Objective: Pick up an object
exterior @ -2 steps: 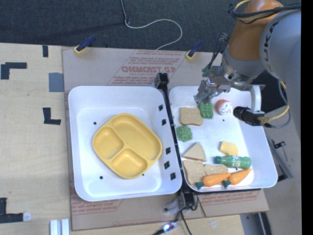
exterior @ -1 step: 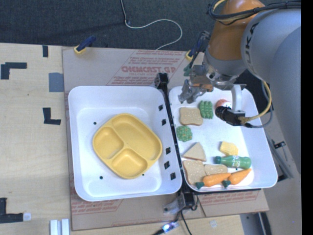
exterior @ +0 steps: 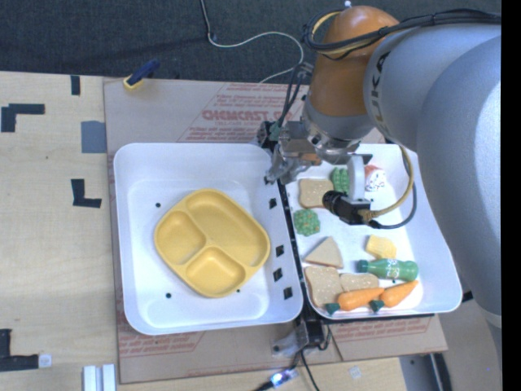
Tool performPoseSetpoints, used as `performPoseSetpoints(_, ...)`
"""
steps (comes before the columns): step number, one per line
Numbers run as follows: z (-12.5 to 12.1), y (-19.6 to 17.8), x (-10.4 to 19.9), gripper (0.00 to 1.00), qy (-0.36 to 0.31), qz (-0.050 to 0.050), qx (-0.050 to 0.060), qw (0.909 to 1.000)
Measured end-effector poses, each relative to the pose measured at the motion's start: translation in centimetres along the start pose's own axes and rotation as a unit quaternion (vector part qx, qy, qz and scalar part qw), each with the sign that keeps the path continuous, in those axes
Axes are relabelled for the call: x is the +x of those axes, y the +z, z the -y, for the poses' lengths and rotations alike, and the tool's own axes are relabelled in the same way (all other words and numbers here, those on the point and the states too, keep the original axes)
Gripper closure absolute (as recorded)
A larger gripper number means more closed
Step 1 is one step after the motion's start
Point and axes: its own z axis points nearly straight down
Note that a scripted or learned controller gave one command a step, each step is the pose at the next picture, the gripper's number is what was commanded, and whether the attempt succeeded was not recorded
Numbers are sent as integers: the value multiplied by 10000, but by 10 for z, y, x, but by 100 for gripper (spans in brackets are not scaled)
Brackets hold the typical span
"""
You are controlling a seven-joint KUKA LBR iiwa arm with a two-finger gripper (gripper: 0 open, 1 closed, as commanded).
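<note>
My gripper (exterior: 281, 166) hangs low over the wall between the two bins, near their far end. It sits beside the top corner of the right bin (exterior: 440, 255). Just right of it lie a tan bread slice (exterior: 313, 192) and a green broccoli piece (exterior: 307, 221). Further forward in that bin are a sandwich wedge (exterior: 325, 253), a cheese cube (exterior: 380, 246), a green bottle (exterior: 389, 269), a toast square (exterior: 322, 282) and two carrots (exterior: 358, 300). Nothing shows held at the gripper.
The left bin (exterior: 137, 218) holds a yellow divided plate (exterior: 212, 241). The grey arm with its orange band (exterior: 350, 47) covers the right bin's far side. A white and red item (exterior: 375, 181) lies under the wrist. Cables trail over the cardboard behind.
</note>
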Motion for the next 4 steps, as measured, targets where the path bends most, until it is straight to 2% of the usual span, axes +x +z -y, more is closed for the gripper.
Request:
performPoseSetpoints(1,14,-13,58,100,-6,-5,-12,10000)
performPoseSetpoints(2,17,5,66,100,23,12,2,10000)
performPoseSetpoints(4,20,-1,68,100,21,5,-9,10000)
